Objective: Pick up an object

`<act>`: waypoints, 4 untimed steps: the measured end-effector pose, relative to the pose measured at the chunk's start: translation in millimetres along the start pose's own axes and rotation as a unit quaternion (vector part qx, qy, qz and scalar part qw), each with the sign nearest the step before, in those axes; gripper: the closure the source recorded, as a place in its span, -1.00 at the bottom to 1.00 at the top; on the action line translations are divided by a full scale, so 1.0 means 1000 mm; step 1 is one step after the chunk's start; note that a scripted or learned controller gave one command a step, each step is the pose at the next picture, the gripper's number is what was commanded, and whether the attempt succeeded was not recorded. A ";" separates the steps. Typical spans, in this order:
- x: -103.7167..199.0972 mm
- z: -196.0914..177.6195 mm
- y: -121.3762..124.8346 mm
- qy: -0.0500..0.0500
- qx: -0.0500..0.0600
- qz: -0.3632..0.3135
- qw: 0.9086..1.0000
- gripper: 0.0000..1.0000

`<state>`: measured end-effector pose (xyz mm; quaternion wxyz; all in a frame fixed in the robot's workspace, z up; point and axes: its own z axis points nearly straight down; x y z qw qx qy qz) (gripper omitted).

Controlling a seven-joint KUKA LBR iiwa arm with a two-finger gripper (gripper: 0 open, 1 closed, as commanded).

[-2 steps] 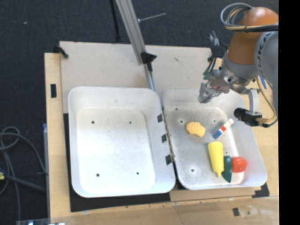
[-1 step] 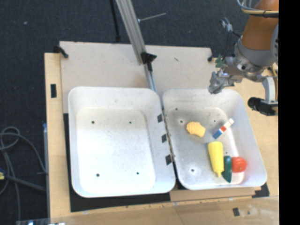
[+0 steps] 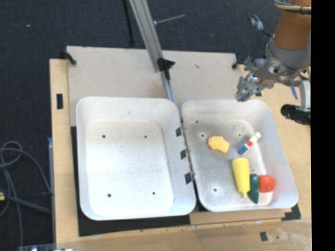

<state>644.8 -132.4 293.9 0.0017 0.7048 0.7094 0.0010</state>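
The right bin [image 3: 272, 120] holds a small yellow lumpy toy [image 3: 219, 144] near its middle. A slim white stick with red and blue bands [image 3: 249, 143] lies to its right. Near the front right corner a yellow cylinder [image 3: 241, 175] lies beside a dark green piece [image 3: 254, 188] and a red round piece [image 3: 267, 183]. My gripper [image 3: 244, 92] hangs over the back rim of the right bin, above and behind all these objects, with nothing seen between its fingers. Its fingers are too small and dark to read.
The left bin [image 3: 86, 114] stands beside the right one. A slanted aluminium pole [image 3: 149, 33] rises from behind the seam between the bins. Cables lie on the dark floor at the left [image 3: 15, 166]. The grey arm with its orange band [image 3: 290, 27] comes in at top right.
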 end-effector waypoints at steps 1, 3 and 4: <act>0.051 0.010 0.013 0.000 0.002 0.000 1.000 1.00; 0.162 0.036 0.027 0.001 0.003 0.000 1.000 1.00; 0.209 0.042 0.028 0.001 0.002 0.000 1.000 1.00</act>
